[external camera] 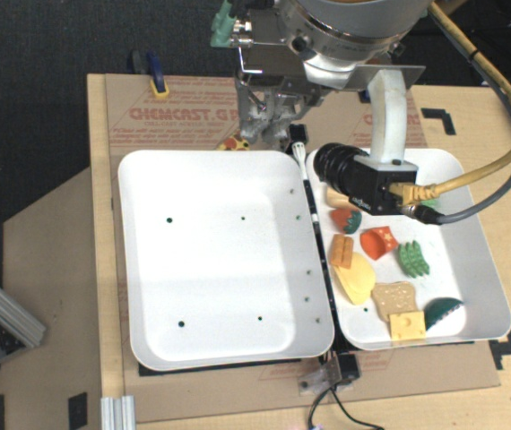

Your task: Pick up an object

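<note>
My gripper [269, 119] hangs over the back edge of the bench, just behind the seam between the two bins. It is above the cardboard, not over the toys. The right bin [484, 280] holds several toy foods: a red block [376, 241], a green leafy piece [412, 260], an orange piece [342, 252], a yellow wedge [357, 281], a tan cracker [393, 296], a yellow cube [406, 326] and a dark green piece [442, 311]. I see nothing held in the gripper.
The left bin [148, 240] is plain white with a few dark dots. A small yellow and red thing [230, 143] lies on the cardboard just behind its back rim. A blue and yellow clamp [156, 74] sits at the board's far left corner.
</note>
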